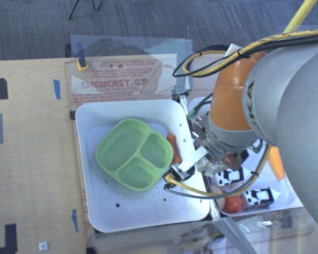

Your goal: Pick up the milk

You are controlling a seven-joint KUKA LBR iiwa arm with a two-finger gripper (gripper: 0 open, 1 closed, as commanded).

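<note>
The milk is a small white carton with black cow patches, lying near the front of the right bin. A second cow-patterned patch shows just under the wrist; I cannot tell whether it belongs to the same carton. The grey arm with its orange band hangs over the right bin and hides most of it. My gripper points down into that bin, right above the cow-patterned patch and up-left of the carton.
The left bin holds a green divided plate, with an orange carrot-like piece at its right side. In the right bin a red tomato lies beside the milk and an orange item sits further right. Yellow and black cables loop under the wrist.
</note>
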